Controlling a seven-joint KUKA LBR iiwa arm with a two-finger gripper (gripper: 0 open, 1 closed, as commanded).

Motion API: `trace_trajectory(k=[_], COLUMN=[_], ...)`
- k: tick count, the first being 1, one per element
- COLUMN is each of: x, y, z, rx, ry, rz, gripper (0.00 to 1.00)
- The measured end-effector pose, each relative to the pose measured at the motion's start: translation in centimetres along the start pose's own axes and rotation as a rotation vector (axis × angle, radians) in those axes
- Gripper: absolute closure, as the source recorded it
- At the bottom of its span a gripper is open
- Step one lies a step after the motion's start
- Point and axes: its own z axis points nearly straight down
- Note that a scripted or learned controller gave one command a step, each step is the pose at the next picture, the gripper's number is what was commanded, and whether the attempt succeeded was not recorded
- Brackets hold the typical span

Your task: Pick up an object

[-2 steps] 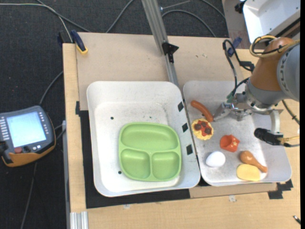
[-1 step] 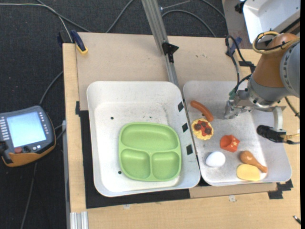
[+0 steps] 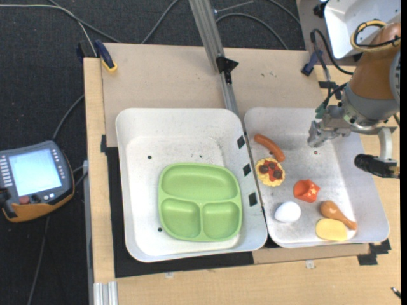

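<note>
Tray (image 3: 200, 202) fills your left bin; right bin holds sausage (image 3: 269, 147), tart (image 3: 271, 171), red piece (image 3: 306, 190), egg (image 3: 287, 212), drumstick (image 3: 338, 213). Claw (image 3: 318, 135) hangs over bare floor, grip state unreadable. Descending here, you grab nothing.

Grey arm with orange band entering from the right, wrist bent downward, gripper (image 3: 316, 138) hanging at the arm's lower-left end, pointing down, fingers too small and blurred to read, nothing visibly between them

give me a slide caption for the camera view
Pincer above right bin of toy food; green tray in left bin.
</note>
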Motion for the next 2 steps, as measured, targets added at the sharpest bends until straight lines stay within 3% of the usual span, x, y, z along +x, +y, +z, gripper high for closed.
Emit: trace_trajectory(k=[2], x=[0.7], y=[-0.4], z=[-10.1], rx=[-0.002], ry=[-0.001], rz=[0.000], gripper=[1.00])
